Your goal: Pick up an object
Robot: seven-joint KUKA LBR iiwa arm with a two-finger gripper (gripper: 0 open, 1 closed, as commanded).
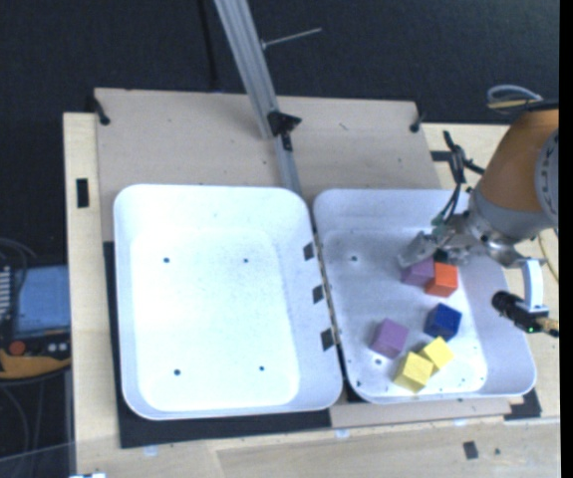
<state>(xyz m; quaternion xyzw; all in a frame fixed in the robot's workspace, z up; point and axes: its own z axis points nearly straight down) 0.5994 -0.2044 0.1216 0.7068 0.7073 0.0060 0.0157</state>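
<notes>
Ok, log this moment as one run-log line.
arm: over right bin | pincer: down at purple block and orange block | grasp: not confirmed | other blocks: purple, blue, two yellow | left bin

- The arm [520,177] is running off the frame at three o'clock, so its upper links are cut away.
- The gripper [433,250] is blurring into grey; its fingers are too small to read.
- It is covering part of the purple block [421,272] beneath it.
</notes>
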